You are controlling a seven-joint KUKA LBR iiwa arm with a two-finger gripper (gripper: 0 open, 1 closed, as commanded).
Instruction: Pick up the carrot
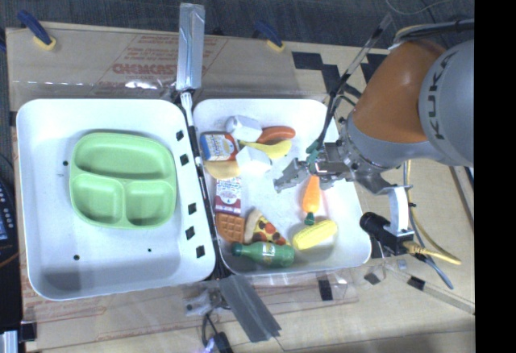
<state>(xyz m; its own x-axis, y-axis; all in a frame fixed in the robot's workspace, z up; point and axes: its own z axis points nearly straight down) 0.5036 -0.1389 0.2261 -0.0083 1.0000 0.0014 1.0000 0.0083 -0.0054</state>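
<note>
**Carrot upright in the right bin, jaws just above it**

The arm (419,101) reaches in from the right and its bulky grey and orange body covers the right bin's (347,259) far right corner and part of its rim. The jaws (310,168) sit at the carrot's top end, but their metal parts blur together against the white floor, so I cannot tell how far open they are or whether they have hold of anything.

The carrot (311,195) lies in the right half of the right bin, its long axis running nearly straight up and down the view. Its upper end meets the jaws; its green stub points toward the near wall, just above a yellow corn cob (315,234).

A green bottle (264,253) lies along the near wall, beside a pizza slice (264,228). The left bin (40,182) holds a green divided tray (123,179)
</note>
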